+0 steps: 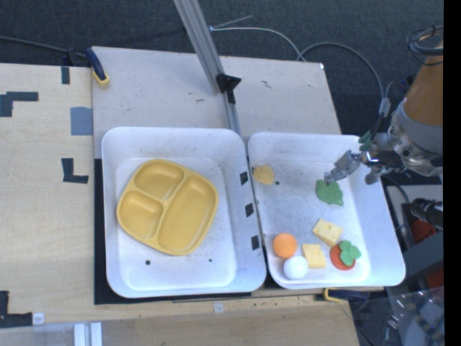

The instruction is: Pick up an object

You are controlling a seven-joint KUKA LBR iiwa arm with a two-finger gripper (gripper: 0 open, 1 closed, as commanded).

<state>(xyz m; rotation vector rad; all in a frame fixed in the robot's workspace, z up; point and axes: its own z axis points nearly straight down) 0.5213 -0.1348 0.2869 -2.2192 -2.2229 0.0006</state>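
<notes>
The right bin (pixel 288 146) holds several toy foods. A green leafy piece (pixel 330 192) lies near its right side. Two yellow cheese blocks (pixel 327 231) (pixel 314 255) sit lower down, beside an orange ball (pixel 285 245), a white ball (pixel 294 267) and a red tomato with a green top (pixel 344 255). A small yellow piece (pixel 263 174) rests near the bin's upper left. My gripper (pixel 341 169) hangs just above and right of the green leafy piece, fingers pointing down-left, nothing visibly between them.
The left bin (pixel 115 150) carries a yellow divided plate (pixel 167 205). A slanted metal pole (pixel 202 38) crosses the back of the bench. Cables run behind the right bin, and the arm's orange-banded wrist (pixel 425 99) stands at the right edge.
</notes>
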